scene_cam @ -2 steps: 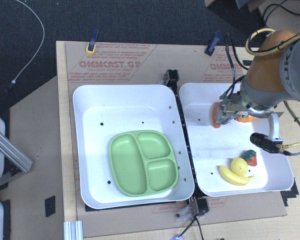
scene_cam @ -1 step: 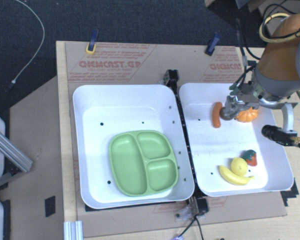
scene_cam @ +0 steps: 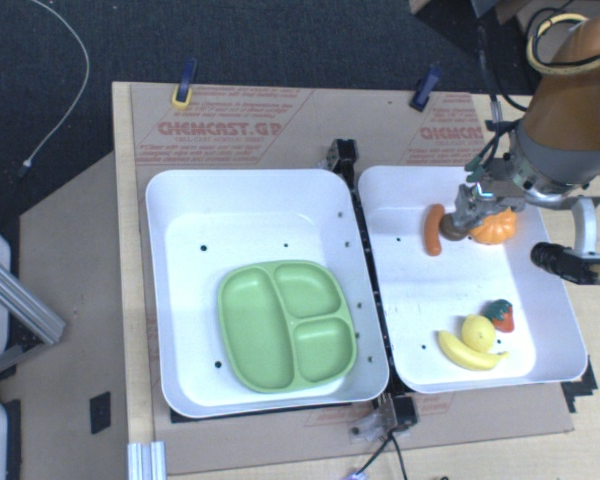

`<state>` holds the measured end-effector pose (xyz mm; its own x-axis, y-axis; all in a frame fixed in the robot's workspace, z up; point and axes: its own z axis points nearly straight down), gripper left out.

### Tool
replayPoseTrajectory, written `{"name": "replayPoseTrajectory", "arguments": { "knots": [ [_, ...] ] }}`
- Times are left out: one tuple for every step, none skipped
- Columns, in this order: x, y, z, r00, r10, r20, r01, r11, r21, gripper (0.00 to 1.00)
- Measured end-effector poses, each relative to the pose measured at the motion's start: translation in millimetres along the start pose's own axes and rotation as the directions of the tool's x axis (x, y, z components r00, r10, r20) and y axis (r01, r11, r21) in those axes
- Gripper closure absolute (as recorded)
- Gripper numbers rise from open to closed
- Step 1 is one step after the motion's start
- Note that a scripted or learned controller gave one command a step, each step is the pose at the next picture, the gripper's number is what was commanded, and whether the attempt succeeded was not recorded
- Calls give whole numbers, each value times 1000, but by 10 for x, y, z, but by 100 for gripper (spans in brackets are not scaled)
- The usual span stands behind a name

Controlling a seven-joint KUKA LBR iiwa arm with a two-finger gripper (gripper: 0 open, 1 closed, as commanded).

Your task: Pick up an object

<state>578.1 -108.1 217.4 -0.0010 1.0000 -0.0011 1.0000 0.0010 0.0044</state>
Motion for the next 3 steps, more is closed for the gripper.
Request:
{"name": "replayPoseTrajectory", "arguments": {
  "knots": [
    [578,92,74,1000,-5,-3,5,1000,5,100],
    [1149,288,113,1000,-5,-2,5,1000,2,100],
    [1652,363,144,1000,-5,-3,5,1000,2,100]
  ]
}}
